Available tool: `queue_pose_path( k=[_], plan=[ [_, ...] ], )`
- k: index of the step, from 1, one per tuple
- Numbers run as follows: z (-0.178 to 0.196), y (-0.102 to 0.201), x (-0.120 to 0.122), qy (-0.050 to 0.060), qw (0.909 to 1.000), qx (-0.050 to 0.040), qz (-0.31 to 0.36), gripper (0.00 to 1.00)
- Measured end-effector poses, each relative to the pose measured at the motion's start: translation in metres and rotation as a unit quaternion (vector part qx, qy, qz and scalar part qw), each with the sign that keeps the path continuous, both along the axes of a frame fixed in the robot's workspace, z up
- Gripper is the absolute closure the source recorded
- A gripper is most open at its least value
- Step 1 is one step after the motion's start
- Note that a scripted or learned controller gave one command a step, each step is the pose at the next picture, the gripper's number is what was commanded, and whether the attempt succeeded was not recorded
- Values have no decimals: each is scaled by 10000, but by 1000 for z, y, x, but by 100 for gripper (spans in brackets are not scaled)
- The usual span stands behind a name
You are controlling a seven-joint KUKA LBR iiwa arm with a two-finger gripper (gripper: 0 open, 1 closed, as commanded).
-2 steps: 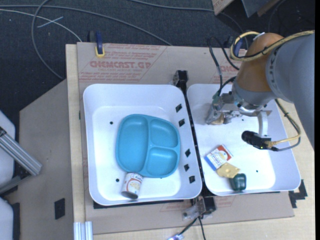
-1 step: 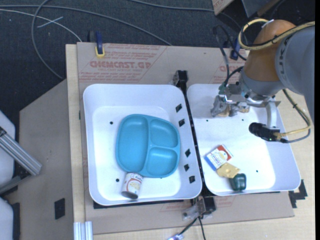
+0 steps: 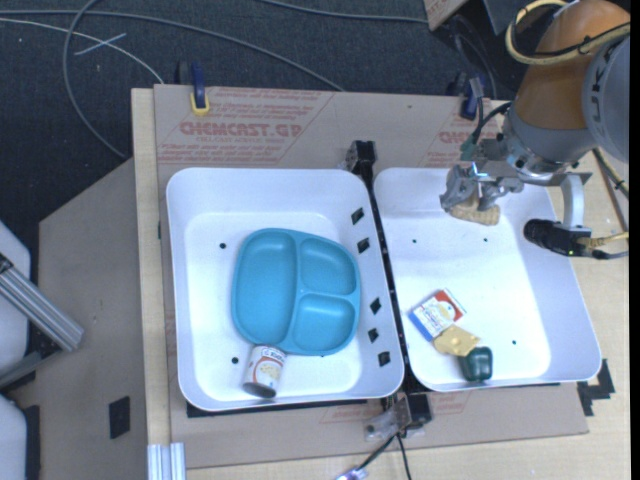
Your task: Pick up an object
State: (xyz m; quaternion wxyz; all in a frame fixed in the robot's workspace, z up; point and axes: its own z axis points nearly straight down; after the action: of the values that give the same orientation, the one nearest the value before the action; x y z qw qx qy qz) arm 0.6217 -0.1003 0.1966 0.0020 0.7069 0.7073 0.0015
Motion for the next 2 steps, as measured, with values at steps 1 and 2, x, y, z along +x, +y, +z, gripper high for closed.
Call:
queue_pose_path(
  k=[1, 2],
  plan=[
    [13, 0, 1, 12, 10000, 4, -1, 100],
    [9, 43, -23, 46, 10000, 14, 11, 100]
  ],
)
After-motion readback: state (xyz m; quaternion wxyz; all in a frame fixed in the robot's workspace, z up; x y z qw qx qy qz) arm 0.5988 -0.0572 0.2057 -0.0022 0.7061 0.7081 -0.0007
